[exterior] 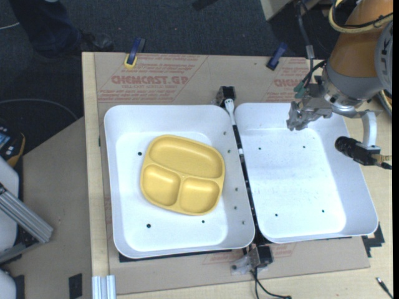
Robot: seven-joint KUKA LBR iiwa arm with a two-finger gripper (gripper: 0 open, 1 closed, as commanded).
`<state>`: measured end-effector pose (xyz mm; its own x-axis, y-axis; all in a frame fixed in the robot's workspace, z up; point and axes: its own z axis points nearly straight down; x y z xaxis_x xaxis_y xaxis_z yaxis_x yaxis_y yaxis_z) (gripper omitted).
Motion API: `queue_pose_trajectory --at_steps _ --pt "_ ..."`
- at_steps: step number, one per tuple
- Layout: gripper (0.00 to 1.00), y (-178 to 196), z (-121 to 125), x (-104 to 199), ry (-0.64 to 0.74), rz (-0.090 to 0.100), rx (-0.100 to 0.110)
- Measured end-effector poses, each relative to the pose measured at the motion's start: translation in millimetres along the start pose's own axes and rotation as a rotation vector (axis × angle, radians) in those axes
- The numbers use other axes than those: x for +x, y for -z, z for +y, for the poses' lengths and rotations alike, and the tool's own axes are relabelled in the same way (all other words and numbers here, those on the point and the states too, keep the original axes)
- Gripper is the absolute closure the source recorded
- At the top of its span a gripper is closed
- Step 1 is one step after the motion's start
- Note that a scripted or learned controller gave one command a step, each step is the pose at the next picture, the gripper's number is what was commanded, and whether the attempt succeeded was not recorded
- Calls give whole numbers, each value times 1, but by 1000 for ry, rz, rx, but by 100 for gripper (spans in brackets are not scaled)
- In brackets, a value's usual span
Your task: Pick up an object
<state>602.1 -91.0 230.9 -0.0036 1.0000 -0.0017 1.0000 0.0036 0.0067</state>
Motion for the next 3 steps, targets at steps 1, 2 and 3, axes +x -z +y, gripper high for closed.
queue_pose_trajectory --at_steps 1,2,3 --pt "100 -12 50 29 1 0 0" --pt "100 1 55 21 -2 0 2" --pt "100 -7 49 14 -4 1 9"
